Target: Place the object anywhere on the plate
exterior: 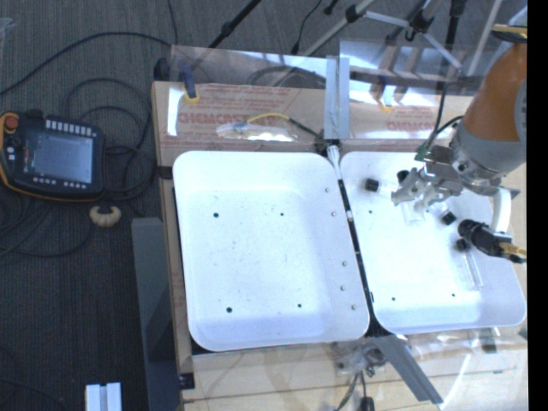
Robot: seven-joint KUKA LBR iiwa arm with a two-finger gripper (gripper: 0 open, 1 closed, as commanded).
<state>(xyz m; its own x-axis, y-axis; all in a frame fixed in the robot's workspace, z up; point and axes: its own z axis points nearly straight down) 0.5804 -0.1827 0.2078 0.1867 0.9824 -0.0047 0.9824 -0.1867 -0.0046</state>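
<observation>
Worktop point(164, 135): carries two shallow white bins side by side. Left bin point(257, 255), touching the right bin along its left wall, is bare but for a few dark specks. Right bin point(419, 289) is the landmark for these notes. Arm point(501, 101), grey with an orange band, reaches in over the right bin's far right corner. Tool point(417, 193) hangs low over the far half of the right bin, about midway across; I cannot tell whether it is open or closed, and no thing can be seen gripped in it. Pendant point(51, 157) lies on the floor, well apart from the right bin, beyond the left bin. Black piece point(371, 184), small, lies in the right bin near its far left corner, apart from the tool. Second black piece point(447, 217), also small, lies in the right bin just on the near right side of the tool. Judgement: either piece may be the object, and I cannot tell which. Which surface counts as the plate I cannot tell either. Pick, carry and release all appear left to do.
</observation>
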